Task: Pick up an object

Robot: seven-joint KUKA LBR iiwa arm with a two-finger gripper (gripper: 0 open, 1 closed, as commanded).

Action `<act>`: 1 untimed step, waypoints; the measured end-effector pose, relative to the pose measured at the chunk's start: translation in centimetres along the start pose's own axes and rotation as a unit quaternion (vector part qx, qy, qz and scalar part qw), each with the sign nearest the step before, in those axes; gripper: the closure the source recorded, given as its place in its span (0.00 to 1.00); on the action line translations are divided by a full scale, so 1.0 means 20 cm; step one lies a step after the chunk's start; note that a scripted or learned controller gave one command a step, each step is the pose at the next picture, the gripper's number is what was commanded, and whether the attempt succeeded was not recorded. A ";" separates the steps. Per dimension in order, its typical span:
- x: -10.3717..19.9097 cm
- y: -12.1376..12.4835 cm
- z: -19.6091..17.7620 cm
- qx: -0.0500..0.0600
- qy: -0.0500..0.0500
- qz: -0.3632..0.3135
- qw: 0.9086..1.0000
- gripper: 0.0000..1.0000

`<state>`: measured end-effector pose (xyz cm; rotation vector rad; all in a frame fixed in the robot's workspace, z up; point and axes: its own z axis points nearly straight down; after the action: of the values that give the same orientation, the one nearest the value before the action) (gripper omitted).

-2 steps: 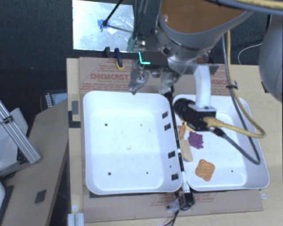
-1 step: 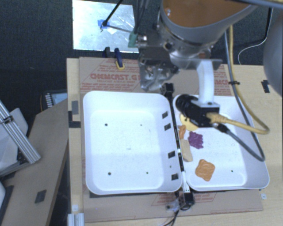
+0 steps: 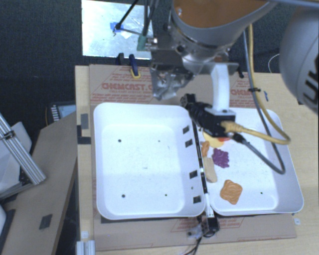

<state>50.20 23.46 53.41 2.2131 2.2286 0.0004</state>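
Observation:
The right bin (image 3: 279,184) holds several small objects near its left wall: a purple lumpy piece (image 3: 221,158), an orange-brown piece (image 3: 231,191), a pale tan piece (image 3: 211,172), a small orange piece (image 3: 205,148) and a yellow piece (image 3: 217,142). The grey arm with its orange band (image 3: 214,12) hangs over the back of the bench. Its gripper (image 3: 167,83) looks blurred and metallic, above the back rim of the left bin (image 3: 114,169) and well apart from the objects. I see nothing between its fingers.
A black fitting (image 3: 209,118) with a yellow cable (image 3: 264,137) and a white post (image 3: 220,92) sit over the right bin's back left corner. Black clips (image 3: 193,174) line the divider between the bins. Cardboard (image 3: 119,87) lies under the bins. An aluminium rail (image 3: 20,154) stands at far left.

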 end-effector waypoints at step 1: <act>0.00 0.00 0.00 0.000 0.001 0.000 1.000 0.00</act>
<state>50.15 23.44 53.48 2.2137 2.2289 0.0023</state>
